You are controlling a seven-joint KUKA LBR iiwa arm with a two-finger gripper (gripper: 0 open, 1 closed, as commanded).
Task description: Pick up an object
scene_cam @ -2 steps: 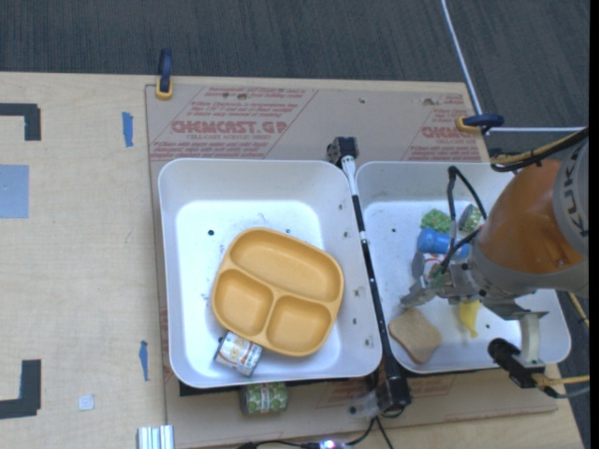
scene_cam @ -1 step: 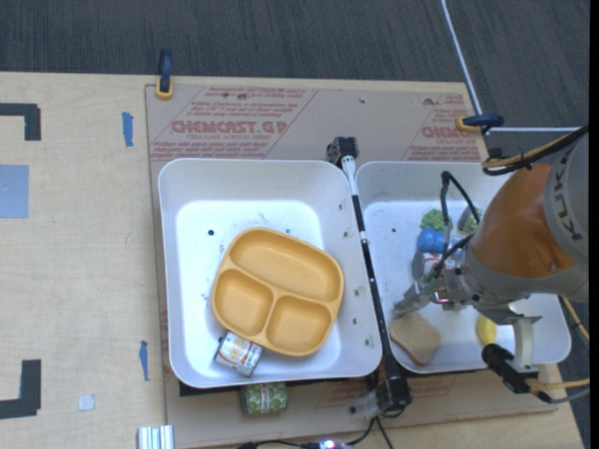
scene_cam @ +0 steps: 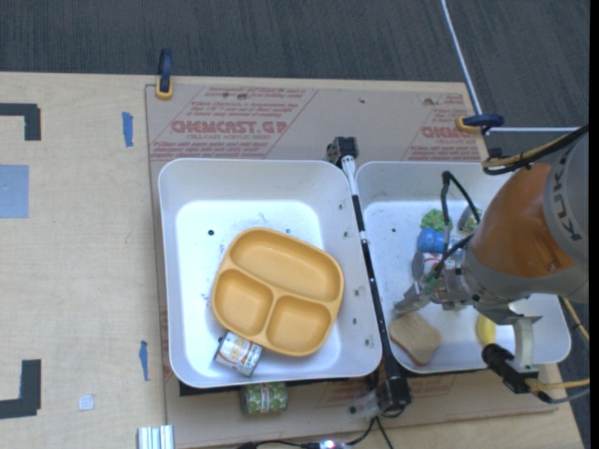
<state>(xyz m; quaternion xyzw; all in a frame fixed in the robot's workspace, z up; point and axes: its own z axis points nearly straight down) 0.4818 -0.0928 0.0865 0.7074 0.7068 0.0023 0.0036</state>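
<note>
your arm (scene_cam: 529,237) comes in from the right of the frame, its orange band sitting over the right bin (scene_cam: 393,190), and the claw (scene_cam: 432,293) hangs low in the middle of that bin. whether the claw is spread or pressed together you cannot tell from this slanted view, since the wrist and cables crowd it. just below and left of the claw, a tan slice of bread (scene_cam: 416,339) lies on the bin floor near the lower left corner; it looks very near the claw's tip, but you cannot tell whether they touch. above the claw sits a blue object (scene_cam: 430,240), and above that a green leafy one (scene_cam: 434,220), both partly masked by black cables. a yellow object (scene_cam: 485,329) peeks out below the arm's body at the lower right of the bin. in the left bin (scene_cam: 178,251), a yellow divided plate (scene_cam: 277,291) with three compartments lies tilted across the centre, and a small can (scene_cam: 237,353) with a printed label rests on its side against the plate's lower left edge. outside the bins, a green-labelled can (scene_cam: 265,398) lies on the board below the left bin's front rim. both bins stand on a brown printed board (scene_cam: 234,124) laid over the pale wooden desk (scene_cam: 75,279), with blue tape marks at the left of the frame.
</note>
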